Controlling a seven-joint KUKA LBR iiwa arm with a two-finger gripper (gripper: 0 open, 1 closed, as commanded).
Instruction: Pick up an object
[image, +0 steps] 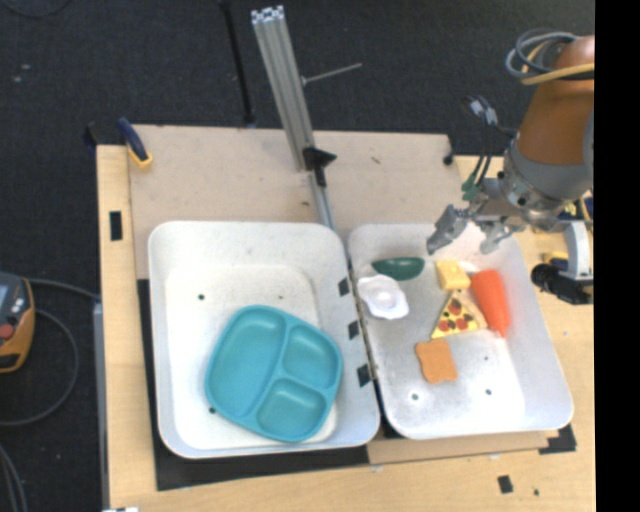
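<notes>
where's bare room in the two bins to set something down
Free: the right bin's near strip below the toast, and the left bin's far strip above the teal plate. Crowded: the right bin's far half, around the carrot, pizza slice and tool.

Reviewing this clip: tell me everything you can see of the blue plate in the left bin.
The blue plate is a turquoise, rounded-square tray that looks like smooth plastic, moulded into three compartments: one large on its left side and two smaller on its right. It lies flat, right way up and turned slightly askew, in the lower middle of the left bin. Nothing lies in its compartments, and it touches just the bin floor beneath.
</notes>
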